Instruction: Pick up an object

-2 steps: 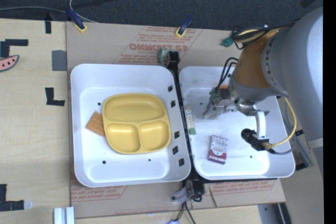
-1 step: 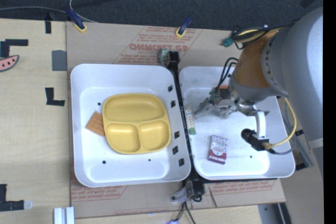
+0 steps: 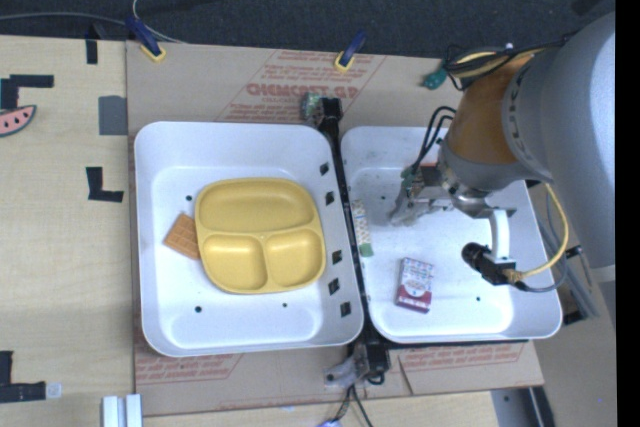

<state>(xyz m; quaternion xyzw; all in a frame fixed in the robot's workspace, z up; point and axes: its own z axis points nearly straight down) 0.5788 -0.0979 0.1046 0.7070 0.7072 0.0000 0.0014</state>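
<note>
Arm (image 3: 560,115) comes in from the right, grey body with the orange band, hanging over the right bin (image 3: 520,320). Left bin (image 3: 160,215) holds a yellow divided plate (image 3: 260,233), three compartments, sitting roughly centre; a tan cracker-like square (image 3: 181,236) pokes out from under its left edge, touching it. Right bin: gripper (image 3: 405,205) is low in the upper-left part, near the divider between the bins, tips at or near the bin floor. Can't tell whether it's released or clenched, too small and blurred, and nothing visible between the tips. Small red and white packet (image 3: 414,284) lies flat on the right bin floor, toward the front, apart from the gripper. Narrow printed strip (image 3: 360,230) lies along the right bin's left wall, just beside the gripper.
</note>
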